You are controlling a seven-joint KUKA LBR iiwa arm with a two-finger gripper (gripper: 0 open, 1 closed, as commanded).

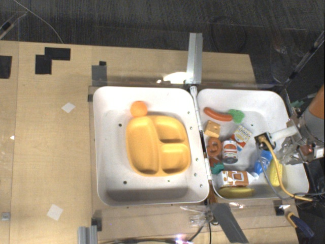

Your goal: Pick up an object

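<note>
While the arm leans in from the right, as I see it:
Pincer [297, 151]: over right bin's [264, 96] right side; open or closed, can't tell
Nearest object: blue packet [262, 162], just beside pincer; likely light, crinkly; take across its middle
Arm: low, wrist at bin's rim
Left bin [109, 136]: yellow tray [155, 144], orange ball [138, 108]

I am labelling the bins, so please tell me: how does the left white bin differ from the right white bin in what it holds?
The left white bin holds one large yellow divided tray and a small orange ball; the right white bin holds many small things, among them a red sausage and a yellow banana. The left bin's floor is mostly bare around the tray; the right bin's left side is crowded. Both are shallow, white and rounded at the corners.
</note>
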